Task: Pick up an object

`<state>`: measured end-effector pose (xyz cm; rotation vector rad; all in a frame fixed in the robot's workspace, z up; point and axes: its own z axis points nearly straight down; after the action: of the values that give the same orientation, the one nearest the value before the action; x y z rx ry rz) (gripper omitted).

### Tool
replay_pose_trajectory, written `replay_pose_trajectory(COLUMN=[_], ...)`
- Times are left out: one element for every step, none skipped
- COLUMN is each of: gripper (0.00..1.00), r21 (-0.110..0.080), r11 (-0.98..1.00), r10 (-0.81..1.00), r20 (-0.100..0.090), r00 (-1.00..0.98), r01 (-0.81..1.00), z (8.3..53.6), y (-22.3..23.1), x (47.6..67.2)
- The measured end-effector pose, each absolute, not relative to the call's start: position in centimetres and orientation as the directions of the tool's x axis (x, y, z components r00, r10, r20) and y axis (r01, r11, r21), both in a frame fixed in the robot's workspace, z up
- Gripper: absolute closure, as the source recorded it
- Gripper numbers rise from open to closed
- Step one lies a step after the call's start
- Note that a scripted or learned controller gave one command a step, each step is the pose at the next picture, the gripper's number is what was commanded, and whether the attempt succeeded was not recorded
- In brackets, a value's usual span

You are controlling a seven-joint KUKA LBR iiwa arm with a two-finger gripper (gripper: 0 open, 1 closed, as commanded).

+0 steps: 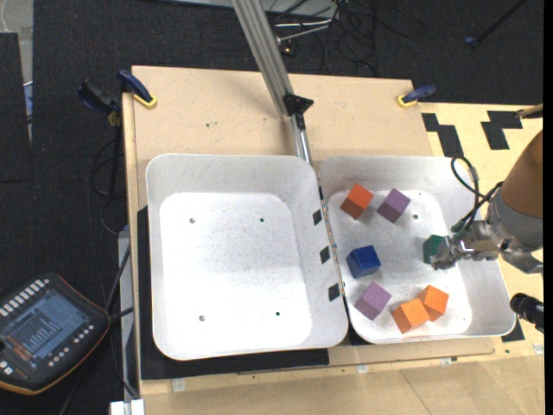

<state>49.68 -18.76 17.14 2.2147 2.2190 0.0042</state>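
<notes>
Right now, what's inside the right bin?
The right bin holds three orange blocks, two purple blocks, a blue block and a green block at the gripper. The arm covers the bin's right edge.

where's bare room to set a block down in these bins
The left bin is bare across its floor. In the right bin, the only free patch is mid-floor, between the blue cube and green block at the pincer. Its front is crowded with the purple cube and orange cubes.
</notes>
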Motion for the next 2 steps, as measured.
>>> replay_pose_trajectory(gripper=[1.00, 1.00], r21=[0.006, 0.001], r11=[0.003, 0.008], r10=[1.000, 1.000], r20=[-0.003, 0.002], r00=[-0.003, -0.008], r01=[1.000, 1.000], z=[20.9, 21.0], y=[-18.8, -14.0], x=[49.9, 50.6])
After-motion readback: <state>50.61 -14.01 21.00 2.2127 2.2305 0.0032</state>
